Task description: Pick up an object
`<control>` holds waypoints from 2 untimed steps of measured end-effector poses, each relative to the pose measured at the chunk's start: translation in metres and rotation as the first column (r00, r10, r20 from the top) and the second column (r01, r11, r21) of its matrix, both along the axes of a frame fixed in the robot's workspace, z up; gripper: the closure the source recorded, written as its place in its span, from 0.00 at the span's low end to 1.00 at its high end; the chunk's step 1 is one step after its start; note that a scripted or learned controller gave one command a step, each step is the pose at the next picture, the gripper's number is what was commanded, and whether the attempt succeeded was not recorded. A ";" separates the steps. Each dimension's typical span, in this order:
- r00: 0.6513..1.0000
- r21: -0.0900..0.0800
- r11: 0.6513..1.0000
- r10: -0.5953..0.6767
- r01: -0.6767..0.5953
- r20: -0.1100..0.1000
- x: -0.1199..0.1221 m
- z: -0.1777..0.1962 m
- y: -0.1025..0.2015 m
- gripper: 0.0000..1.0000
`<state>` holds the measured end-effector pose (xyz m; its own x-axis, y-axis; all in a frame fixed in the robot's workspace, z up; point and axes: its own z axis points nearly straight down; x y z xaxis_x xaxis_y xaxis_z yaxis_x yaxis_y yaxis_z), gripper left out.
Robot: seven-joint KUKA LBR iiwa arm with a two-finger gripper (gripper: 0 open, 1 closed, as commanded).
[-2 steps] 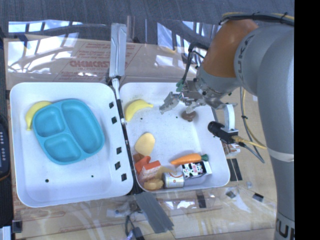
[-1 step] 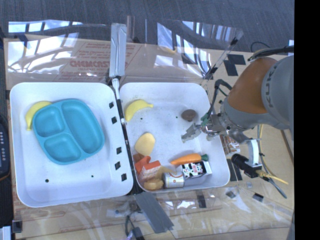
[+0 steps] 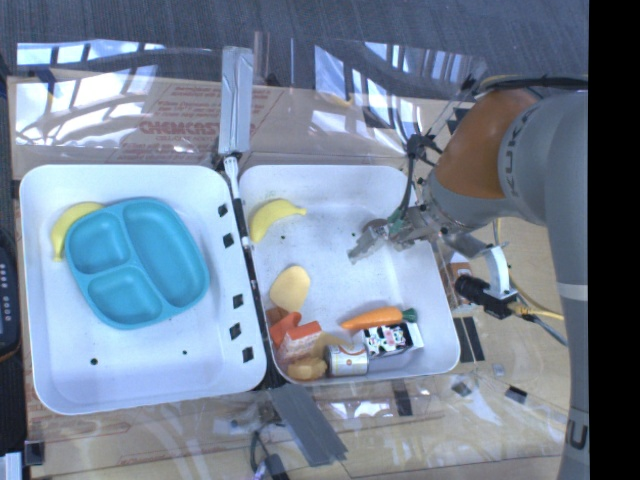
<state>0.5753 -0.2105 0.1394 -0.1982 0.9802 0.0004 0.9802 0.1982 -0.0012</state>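
Two bananas: one (image 3: 274, 215) in the right bin (image 3: 330, 183), one (image 3: 66, 224) beside the blue tray (image 3: 138, 260). One carrot (image 3: 377, 317). Gripper (image 3: 362, 245) over open floor; finger state cannot be told.

Robotics lab test cell. Indicated by: industrial arm (image 3: 540, 158) over a counter (image 3: 420, 408) bearing two white bins (image 3: 40, 298), toy food such as a plastic carrot (image 3: 372, 318), clear plastic guard sheeting (image 3: 150, 88), loose cabling (image 3: 545, 313).

Arm (image 3: 545, 168): smooth grey rounded casing, broad orange band above wrist. Thin black cables run along the wrist section. Gripper (image 3: 372, 240): grey metal, slim. White bracket with black fitting and yellow lead beside the wrist
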 end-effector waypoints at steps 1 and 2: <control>1.000 0.000 1.000 0.030 -0.030 0.001 0.047 -0.048 0.001 0.00; 0.996 -0.001 0.996 0.090 -0.090 0.002 0.082 -0.046 0.000 0.00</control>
